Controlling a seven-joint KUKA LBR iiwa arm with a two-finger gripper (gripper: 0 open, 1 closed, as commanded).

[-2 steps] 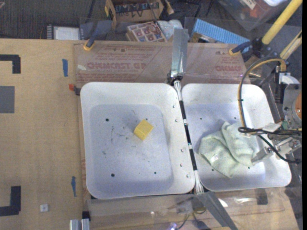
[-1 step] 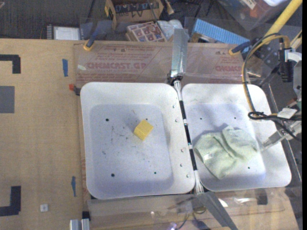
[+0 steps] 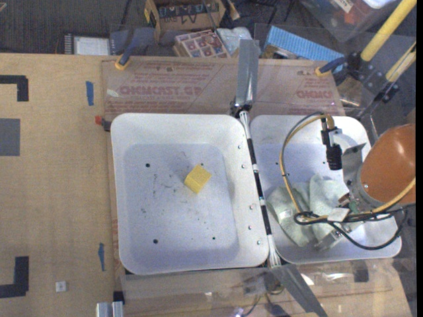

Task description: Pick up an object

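Observation:
A small yellow block [image 3: 197, 179] lies near the middle of the left bin [image 3: 132, 137]. The arm, with its orange band [image 3: 391, 164], hangs over the right bin [image 3: 271, 137], low at the bin's near right part. My gripper [image 3: 325, 233] is down among pale, crumpled, translucent objects [image 3: 324, 193] in that bin. Cables and the wrist cover the gripper's tips. Whether anything sits between them is hidden.
A metal divider strip [image 3: 246, 84] runs back from the seam between the two bins. Yellow and black cables [image 3: 291, 144] loop over the right bin. Cardboard [image 3: 165, 88] lies behind the bins, with clutter beyond it. Wooden bench surface [image 3: 53, 177] extends to the left.

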